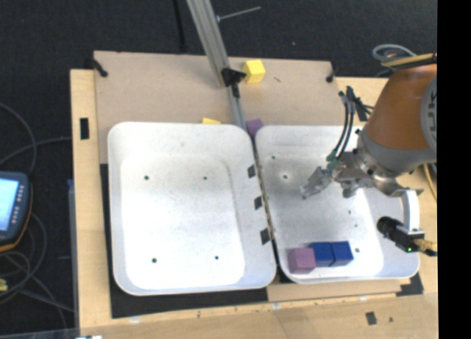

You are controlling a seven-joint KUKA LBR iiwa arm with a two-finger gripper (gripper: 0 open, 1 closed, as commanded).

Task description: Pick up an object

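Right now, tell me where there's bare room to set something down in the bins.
The left bin has open floor from wall to wall. In the right bin, the far-left part is free; the near edge is crowded by the purple block and blue block, and the gripper hangs mid-bin.

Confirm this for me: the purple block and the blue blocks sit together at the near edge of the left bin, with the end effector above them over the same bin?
Not quite. The camera view shows the purple block and the blue blocks at the near edge of the right bin, not the left. The end effector hangs over that same right bin, farther back from them.
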